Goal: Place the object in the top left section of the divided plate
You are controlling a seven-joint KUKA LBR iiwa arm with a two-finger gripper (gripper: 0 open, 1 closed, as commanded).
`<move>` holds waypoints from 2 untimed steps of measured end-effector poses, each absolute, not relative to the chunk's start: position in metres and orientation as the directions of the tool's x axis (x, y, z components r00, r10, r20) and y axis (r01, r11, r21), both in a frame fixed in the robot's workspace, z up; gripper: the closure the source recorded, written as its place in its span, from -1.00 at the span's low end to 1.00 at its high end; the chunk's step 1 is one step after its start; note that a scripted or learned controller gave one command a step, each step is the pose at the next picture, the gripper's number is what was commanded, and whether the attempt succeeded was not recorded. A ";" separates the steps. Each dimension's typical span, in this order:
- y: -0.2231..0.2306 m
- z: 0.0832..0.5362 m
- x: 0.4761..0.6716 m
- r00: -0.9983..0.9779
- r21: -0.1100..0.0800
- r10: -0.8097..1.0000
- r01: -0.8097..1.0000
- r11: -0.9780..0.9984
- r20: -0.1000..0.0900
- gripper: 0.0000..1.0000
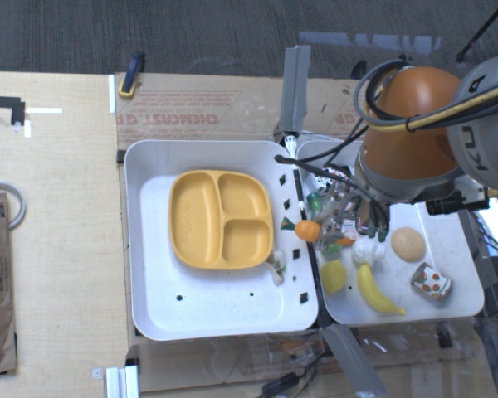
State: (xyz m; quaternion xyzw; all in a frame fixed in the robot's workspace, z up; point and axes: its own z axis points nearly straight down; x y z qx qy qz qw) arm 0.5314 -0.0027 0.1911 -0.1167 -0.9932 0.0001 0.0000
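The arm's orange band [407,127] overhangs the right bin [469,301], which holds a banana [375,290]. The yellow divided plate [222,220] lies in the left bin [149,247]. I cannot tell the gripper's [342,214] grasp

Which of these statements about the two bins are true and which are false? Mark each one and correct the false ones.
1. The yellow plate lies in the left bin. True.
2. The plate holds a banana. False: the banana lies in the right bin, and the plate's sections are bare.
3. The plate has three sections. True.
4. The arm hangs over the left bin. False: it is above the right bin, near the wall between the bins.
5. A small orange thing sits near the wall between the bins. True.
6. The round tan thing lies on the plate. False: it lies in the right bin.
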 end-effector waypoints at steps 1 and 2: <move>-0.003 0.200 0.533 -0.973 0.000 0.229 0.230 0.973 -0.003 1.00; -0.003 0.200 0.533 -0.973 0.000 0.230 0.230 0.973 -0.003 -1.00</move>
